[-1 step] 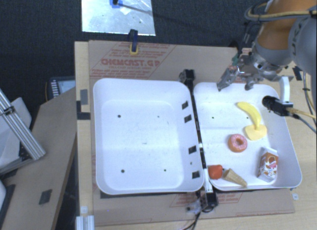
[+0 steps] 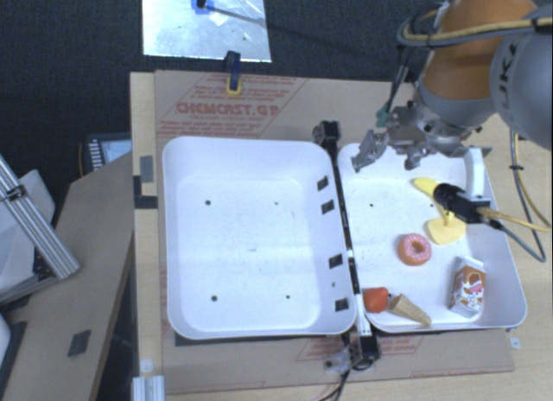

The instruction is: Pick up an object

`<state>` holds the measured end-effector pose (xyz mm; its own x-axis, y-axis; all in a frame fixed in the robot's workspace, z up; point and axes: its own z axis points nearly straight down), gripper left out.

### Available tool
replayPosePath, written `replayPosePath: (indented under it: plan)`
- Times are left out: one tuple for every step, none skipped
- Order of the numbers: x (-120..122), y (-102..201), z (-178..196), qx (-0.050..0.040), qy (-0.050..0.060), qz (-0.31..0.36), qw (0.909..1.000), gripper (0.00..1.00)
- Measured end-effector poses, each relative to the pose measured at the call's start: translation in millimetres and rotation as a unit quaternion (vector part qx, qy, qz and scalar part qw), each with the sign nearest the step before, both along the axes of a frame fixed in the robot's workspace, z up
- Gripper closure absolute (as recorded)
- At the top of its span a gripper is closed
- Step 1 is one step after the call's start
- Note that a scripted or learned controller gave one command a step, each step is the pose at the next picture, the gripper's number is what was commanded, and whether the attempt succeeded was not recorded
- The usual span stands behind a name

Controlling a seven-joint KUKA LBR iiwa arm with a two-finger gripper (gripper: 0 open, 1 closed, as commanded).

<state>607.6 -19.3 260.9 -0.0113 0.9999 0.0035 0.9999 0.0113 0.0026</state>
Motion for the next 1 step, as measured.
replayPosePath:
  plan:
    - [-8.5, 50.2, 61.7, -0.0004, -0.003, 0.0, 1.0, 0.0]
